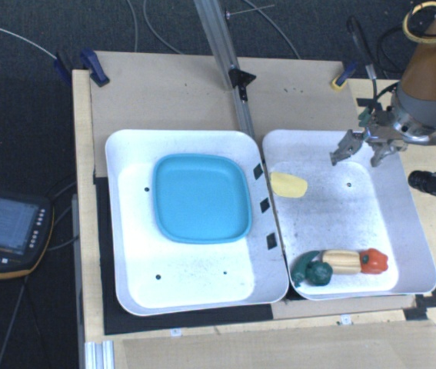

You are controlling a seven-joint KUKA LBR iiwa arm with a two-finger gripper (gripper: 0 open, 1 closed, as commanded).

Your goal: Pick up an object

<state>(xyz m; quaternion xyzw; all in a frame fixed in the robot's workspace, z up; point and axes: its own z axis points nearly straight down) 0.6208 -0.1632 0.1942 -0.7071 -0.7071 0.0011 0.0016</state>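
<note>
Lying in the right bin (402, 206) are four candidate objects. A pale yellow piece (288, 184) is sitting near the bin's left wall, toward its far half, flat on the floor and apart from everything else. Along the near wall, three items are resting in a row: a dark green rounded object (312, 271) at the left, a tan cylindrical block (341, 261) in the middle touching it, and a red rounded object (374, 261) at the right end, touching the block.

The gripper (364, 149) is hovering over the far right part of the same bin, well apart from all four objects. Its fingers (345, 149) are standing spread wide, with nothing between them.

The grey arm with its orange band (431, 48) is reaching in from the right edge.

The left bin (129, 229) is carrying a light blue square plate (201, 198), lying flat near its centre. Both bins are sitting side by side on the table (164, 83), with a metal post (219, 37) rising from behind their junction. A handheld control pendant (6, 233) is lying on the floor at far left.
</note>
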